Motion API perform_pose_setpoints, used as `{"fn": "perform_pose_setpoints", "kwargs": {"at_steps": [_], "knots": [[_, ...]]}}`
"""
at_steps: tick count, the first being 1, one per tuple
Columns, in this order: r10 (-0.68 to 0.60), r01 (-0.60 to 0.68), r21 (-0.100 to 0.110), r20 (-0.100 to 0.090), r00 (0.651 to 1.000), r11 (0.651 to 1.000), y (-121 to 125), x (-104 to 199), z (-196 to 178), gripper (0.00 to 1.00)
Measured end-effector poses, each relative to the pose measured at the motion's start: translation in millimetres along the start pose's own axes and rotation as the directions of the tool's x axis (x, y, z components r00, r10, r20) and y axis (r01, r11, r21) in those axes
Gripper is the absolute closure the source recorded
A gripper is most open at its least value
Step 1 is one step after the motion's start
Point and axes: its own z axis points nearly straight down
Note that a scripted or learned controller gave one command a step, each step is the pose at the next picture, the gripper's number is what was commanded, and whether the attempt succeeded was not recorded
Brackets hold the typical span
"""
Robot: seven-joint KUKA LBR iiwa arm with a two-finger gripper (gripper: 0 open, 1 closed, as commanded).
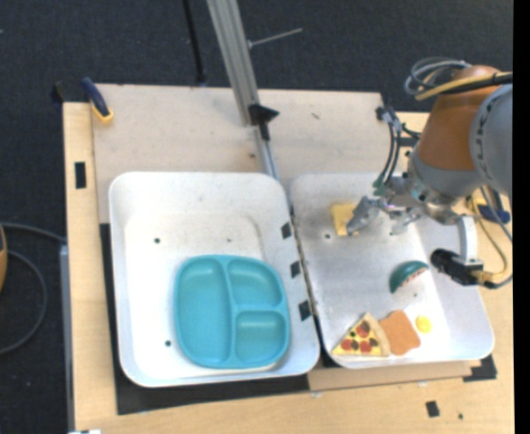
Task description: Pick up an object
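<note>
The hand (366,217) hangs low in the right bin (355,283), right beside a yellow block (342,217); I cannot tell how it is set. A pizza slice (360,338) lies at the front edge.

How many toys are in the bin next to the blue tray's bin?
5: a yellow block by the pincer, a teal piece mid-right, and a pizza slice, orange piece and small yellow piece along the front. The arm may hide more.

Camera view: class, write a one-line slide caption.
The pincer hovers by a yellow block in the right bin; a teal tray fills the left.
</note>
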Motion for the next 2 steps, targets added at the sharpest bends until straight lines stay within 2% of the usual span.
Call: {"fn": "perform_pose_setpoints", "kwargs": {"at_steps": [1, 2], "knots": [[-0.001, 0.001, 0.001, 0.0, 1.0, 1.0, -5.6, 0.9, 43.8, 0.0], [0.002, -0.002, -0.006, 0.001, 1.0, 1.0, -3.8, -0.8, 29.5, 1.0]]}}
